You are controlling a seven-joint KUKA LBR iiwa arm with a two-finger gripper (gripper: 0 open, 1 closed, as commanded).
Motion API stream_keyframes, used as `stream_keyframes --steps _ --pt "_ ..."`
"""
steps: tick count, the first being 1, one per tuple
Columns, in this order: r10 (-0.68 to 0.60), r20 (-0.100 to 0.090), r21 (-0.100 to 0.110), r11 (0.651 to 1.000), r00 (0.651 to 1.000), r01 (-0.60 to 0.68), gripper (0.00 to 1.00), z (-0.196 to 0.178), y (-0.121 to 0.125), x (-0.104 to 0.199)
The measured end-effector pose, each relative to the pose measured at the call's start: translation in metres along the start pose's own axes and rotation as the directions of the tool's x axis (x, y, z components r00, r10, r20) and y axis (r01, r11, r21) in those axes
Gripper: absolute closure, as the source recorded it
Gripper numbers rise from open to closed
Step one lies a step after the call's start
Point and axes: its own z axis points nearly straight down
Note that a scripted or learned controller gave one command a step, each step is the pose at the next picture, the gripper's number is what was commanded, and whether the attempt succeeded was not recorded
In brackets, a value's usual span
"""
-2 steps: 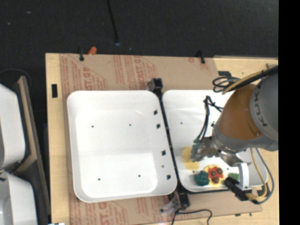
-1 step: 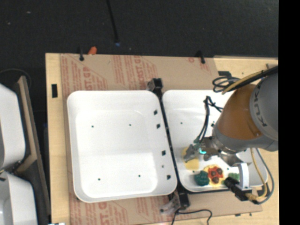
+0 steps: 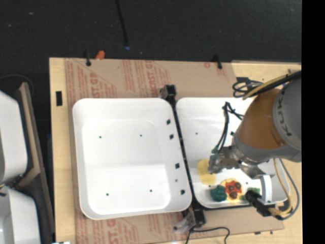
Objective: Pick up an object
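Note:
My gripper [image 3: 212,168] reaches down into the right bin [image 3: 198,116], near its front left part, right over a pale yellow object [image 3: 205,173] that lies on the bin floor. Just in front of it lie a dark green object [image 3: 218,193], a red object [image 3: 233,187] on a yellow piece [image 3: 232,196], and a small green object [image 3: 253,192] by the front wall. The arm's orange band [image 3: 259,123] and grey wrist hide the bin's right side.
The left bin [image 3: 127,154] sits beside the right one, with a black divider strip [image 3: 177,146] between them. Both rest on a cardboard-covered bench [image 3: 127,78]. Cables [image 3: 244,85] trail along the arm at the back right.

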Motion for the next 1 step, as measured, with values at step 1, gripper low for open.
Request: stream_keyframes --steps 1 --pt "0.0 0.0 0.0 1.0 1.0 0.0 0.0 0.0003 -0.0001 0.0001"
